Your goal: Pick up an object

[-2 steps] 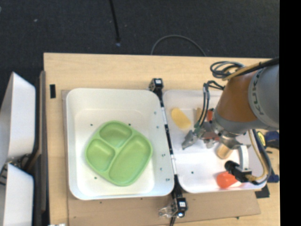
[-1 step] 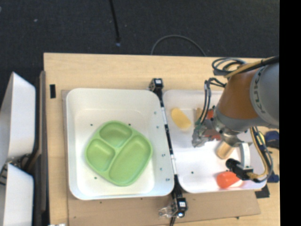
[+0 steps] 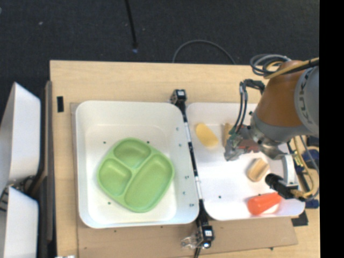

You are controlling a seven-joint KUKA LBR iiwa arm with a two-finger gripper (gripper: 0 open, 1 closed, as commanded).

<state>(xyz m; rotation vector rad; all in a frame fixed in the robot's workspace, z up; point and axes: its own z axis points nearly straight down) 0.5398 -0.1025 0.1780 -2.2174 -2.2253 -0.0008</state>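
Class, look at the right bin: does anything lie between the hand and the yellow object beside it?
Nothing visible does. The hand hangs over bare white floor of the right bin, and the yellow object lies just to its left, apart from the other items.

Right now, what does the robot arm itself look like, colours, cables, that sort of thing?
The arm is bulky and rounded, with a wide orange band and a grey section at the right showing part of dark lettering. Thin grey cables loop above it, and a dark cable runs down its left side. The gripper is a small grey and dark metal assembly.
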